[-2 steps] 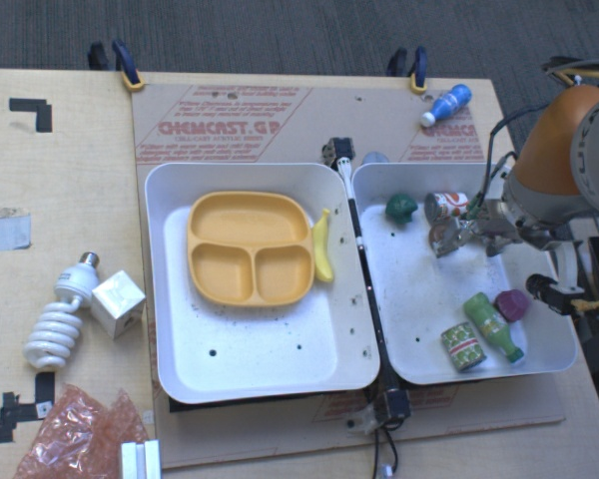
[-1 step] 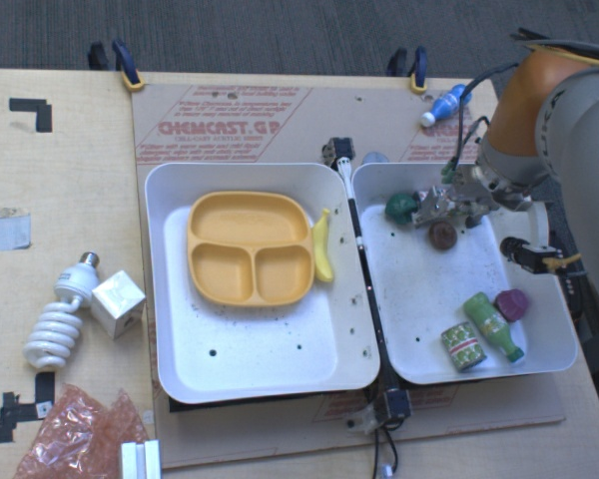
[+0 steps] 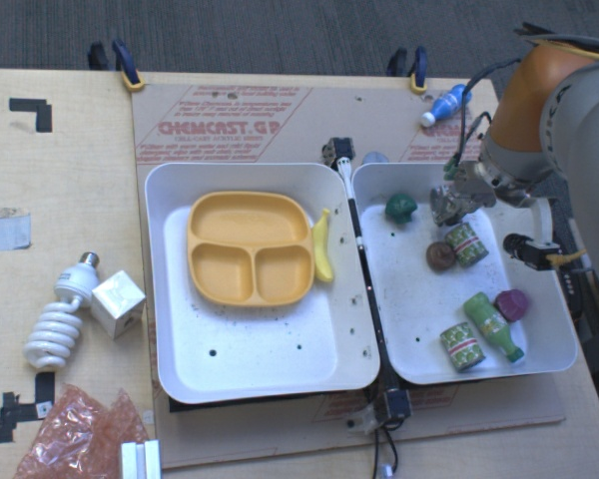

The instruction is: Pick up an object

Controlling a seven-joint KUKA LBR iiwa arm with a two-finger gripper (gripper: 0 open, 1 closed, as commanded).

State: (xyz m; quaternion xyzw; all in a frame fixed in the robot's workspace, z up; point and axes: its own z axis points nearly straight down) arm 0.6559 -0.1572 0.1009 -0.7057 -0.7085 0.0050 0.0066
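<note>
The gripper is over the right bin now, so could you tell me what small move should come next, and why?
Probably a short descent. The gripper hangs over the right bin, just above the green-and-red can and the brown ball, with nothing visibly held. Lowering onto the can seems the nearest chance of a pick.

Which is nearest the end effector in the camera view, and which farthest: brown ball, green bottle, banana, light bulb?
From the end effector:
1. Brown ball, right bin, just below it.
2. Green bottle, same bin, toward the near edge.
3. Banana, left bin, beside the yellow tray.
4. Light bulb, on the bench, far left.
</note>
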